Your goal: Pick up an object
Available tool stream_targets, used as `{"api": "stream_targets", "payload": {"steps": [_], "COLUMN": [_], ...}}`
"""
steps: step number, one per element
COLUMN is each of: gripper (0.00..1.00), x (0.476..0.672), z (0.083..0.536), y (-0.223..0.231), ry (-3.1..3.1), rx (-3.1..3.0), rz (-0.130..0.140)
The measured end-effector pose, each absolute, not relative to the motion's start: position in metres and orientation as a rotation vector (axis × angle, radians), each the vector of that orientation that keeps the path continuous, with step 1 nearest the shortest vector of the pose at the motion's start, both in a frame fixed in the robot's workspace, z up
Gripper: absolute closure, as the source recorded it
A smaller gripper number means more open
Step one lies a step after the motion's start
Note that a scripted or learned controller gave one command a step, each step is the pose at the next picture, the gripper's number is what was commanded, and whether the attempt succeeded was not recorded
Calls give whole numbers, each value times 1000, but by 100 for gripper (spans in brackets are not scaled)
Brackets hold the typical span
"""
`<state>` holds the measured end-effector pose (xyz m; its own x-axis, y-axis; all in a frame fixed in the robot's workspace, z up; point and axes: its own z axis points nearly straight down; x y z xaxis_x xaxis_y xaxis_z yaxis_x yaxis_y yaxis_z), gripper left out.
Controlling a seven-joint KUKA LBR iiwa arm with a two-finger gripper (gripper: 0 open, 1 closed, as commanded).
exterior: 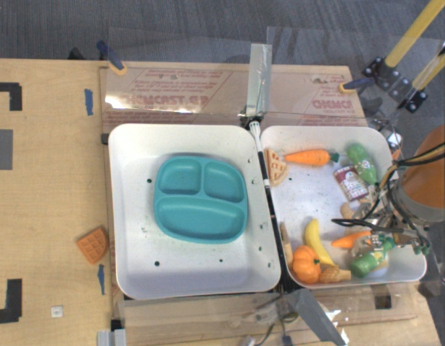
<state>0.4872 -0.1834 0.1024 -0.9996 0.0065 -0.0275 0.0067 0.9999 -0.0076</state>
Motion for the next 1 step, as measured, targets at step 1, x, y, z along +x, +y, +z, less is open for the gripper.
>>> {"api": "stream_targets", "payload": {"steps": [1], "gripper": [100], "x": [511], "z": [90], "y": [-221], "ry": [3068], "rx": [-611], "rz": [-4]}}
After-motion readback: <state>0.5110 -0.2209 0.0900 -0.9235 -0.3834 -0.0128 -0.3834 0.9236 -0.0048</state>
